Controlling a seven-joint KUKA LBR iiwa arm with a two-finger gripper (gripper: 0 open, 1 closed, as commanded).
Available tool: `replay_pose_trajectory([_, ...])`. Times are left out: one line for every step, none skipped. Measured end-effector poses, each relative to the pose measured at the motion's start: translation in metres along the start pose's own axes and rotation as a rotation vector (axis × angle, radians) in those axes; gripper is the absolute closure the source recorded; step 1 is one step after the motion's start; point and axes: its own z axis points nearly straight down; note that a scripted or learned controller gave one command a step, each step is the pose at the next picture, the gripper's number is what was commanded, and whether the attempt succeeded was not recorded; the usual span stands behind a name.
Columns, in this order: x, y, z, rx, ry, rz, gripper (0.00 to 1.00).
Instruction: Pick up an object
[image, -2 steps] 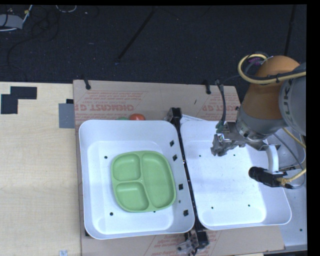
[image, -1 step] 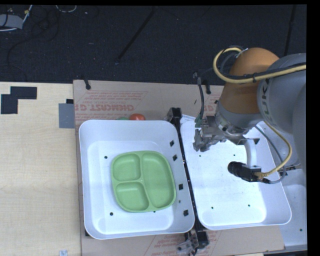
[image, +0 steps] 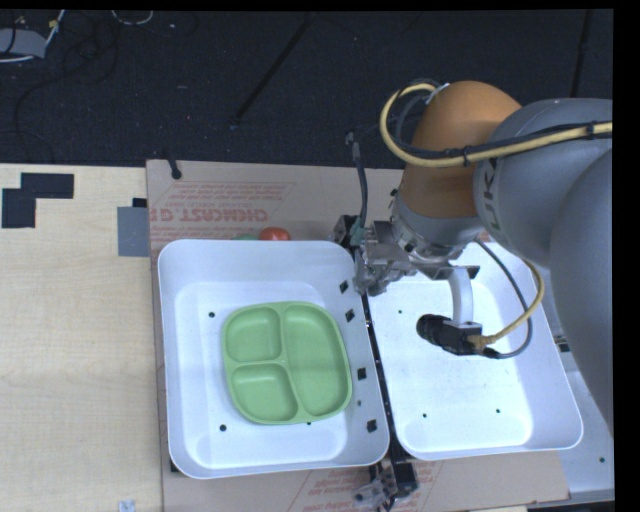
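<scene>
A light green divided plate (image: 287, 361) with three compartments lies flat in the middle of the left bin (image: 190, 300). My gripper (image: 374, 268) hangs at the upper left corner of the right bin (image: 470, 400), just over the wall between the two bins, under the orange wrist band (image: 462, 150). It is up and to the right of the plate and apart from it. The arm's body hides the gripper's tip and the bin floor beneath it.
A small red object (image: 275, 235) sits on the cardboard just behind the left bin's back rim. A black cable fitting (image: 446, 332) on a yellow hose hangs from the arm over the right bin. The wooden bench (image: 70, 340) stretches to the left.
</scene>
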Motion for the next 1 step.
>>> replay_pose_trajectory([0.0557, 0.0168, -0.0040, -0.001, 0.000, 0.000, 1.00])
